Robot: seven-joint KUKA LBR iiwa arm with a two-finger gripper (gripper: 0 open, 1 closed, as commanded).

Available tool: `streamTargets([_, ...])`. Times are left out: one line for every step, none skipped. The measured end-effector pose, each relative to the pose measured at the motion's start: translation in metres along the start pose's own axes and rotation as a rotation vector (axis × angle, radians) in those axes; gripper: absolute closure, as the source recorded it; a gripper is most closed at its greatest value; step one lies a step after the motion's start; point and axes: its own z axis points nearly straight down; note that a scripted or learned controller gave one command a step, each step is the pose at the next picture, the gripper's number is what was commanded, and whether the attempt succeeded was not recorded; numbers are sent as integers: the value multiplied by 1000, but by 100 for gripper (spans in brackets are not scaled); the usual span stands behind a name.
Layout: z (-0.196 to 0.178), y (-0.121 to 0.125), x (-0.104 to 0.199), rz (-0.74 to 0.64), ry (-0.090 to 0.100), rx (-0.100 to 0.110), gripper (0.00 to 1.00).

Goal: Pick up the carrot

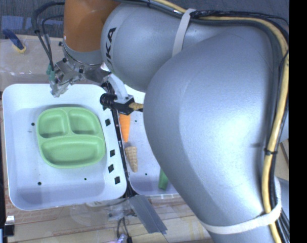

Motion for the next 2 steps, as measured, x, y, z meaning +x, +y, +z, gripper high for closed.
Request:
streamTargets([-44, 7, -16, 34, -2, -9, 100])
streamTargets([-50, -21, -16, -319, -2, -4, 100])
